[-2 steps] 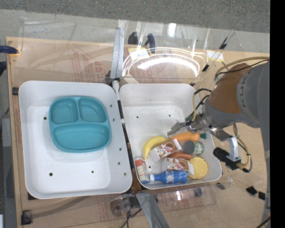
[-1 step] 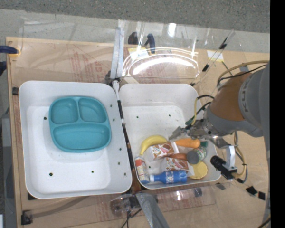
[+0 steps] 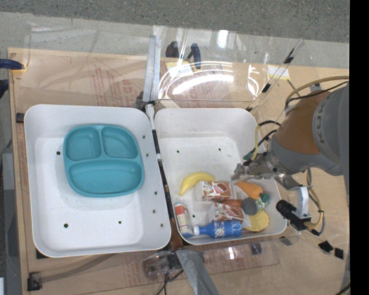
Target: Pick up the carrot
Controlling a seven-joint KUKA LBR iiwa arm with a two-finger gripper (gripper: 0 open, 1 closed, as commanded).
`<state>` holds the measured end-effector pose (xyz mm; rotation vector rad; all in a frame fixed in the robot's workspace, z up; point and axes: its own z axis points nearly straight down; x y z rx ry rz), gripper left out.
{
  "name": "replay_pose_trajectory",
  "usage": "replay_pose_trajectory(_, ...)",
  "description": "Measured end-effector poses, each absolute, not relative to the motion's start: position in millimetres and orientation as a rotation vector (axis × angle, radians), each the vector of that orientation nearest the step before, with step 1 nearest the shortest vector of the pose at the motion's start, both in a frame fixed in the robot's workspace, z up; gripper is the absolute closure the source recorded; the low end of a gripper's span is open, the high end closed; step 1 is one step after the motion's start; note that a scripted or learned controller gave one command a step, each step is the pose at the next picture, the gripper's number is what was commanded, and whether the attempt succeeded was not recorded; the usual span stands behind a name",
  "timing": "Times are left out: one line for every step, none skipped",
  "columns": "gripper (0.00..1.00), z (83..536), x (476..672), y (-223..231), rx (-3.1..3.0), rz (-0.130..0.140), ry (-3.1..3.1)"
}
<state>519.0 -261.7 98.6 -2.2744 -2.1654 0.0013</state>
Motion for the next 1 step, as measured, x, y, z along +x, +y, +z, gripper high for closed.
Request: replay_pose_trajectory(1.0,181.9,511.4,-231.7,-2.089,0.0,-2.347)
